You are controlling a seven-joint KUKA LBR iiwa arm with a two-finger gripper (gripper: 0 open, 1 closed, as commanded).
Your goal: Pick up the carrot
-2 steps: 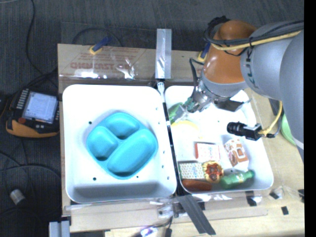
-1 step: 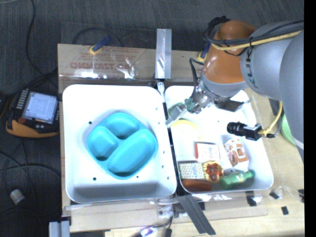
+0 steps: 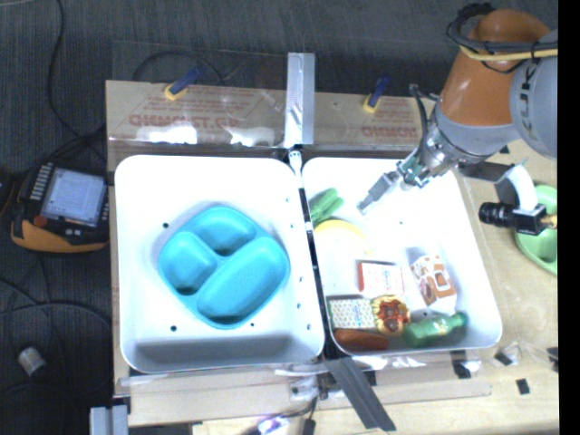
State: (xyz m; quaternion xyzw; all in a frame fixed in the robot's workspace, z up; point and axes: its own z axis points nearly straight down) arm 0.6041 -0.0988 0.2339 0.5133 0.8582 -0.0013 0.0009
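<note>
Carrot [image 3: 362, 340] lies at 6 o'clock in right bin [image 3: 471, 243], against the near wall, untouched. Pincer [image 3: 370, 198] hangs at 12 o'clock, well apart; cannot tell its state. Approach, grasp and lift all remain.

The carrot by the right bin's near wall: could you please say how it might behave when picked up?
The carrot looks long and rounded, so it may roll or slip. It lies tight between the bin wall and a small box, so lifting it could well disturb the box.
</note>
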